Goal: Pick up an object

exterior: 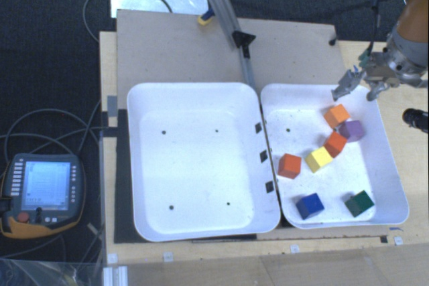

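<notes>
The pincer (pixel 362 85) is seen at the upper right, above the far rim of the right bin (pixel 397 177), w/ the grey arm (pixel 410 43) reaching in from the right. Its two fingers are spread apart and nothing is held betw. them. It is placed just beyond the orange block (pixel 336 115), not touching it.

All blocks are found in the right bin. The orange block is set nearest the far rim, w/ a purple block (pixel 353 130) just beside it, on its near-right side. A red-orange block (pixel 335 143) is seen touching or nearly touching the purple one from below-left; which cannot be told. A yellow block (pixel 320 159) is set against that red-orange block's lower left. Another orange-red block (pixel 289 165) is placed near the yellow one, to its left, a small gap betw. them. A blue block (pixel 310 205) and a green block (pixel 360 203) are set apart near the front rim.

The left bin (pixel 194 157) is placed beside the right one on the desk (pixel 201 43). A handheld control pad (pixel 41 194) is seen at the far left, off the desk.
</notes>
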You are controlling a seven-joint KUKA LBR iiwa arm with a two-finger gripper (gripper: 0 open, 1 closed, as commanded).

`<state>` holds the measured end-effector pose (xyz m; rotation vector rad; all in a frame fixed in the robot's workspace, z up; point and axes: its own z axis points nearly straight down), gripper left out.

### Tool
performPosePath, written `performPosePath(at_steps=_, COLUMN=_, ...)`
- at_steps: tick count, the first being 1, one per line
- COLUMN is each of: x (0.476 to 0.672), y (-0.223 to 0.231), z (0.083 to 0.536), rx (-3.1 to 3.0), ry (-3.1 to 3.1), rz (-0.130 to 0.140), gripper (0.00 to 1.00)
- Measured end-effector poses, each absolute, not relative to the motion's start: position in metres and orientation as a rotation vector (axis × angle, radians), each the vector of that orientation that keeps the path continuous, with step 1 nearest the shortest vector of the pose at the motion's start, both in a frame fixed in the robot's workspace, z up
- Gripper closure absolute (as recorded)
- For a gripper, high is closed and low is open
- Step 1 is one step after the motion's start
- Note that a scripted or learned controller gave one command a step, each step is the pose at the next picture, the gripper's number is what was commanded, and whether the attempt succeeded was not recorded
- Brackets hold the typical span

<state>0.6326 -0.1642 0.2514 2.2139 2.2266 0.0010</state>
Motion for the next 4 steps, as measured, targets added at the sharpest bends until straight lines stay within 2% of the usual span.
performPosePath(at_steps=1, x=0.633, y=-0.164, z=0.251, rx=2.214, ry=2.227, rz=0.0, gripper=0.0)
performPosePath(at_steps=3, x=0.638, y=-0.173, z=0.135, rx=2.218, ry=2.226, rz=-0.002, gripper=0.0)
performPosePath(at_steps=4, x=0.643, y=-0.175, z=0.115, rx=2.208, ry=2.214, rz=0.011, gripper=0.0)
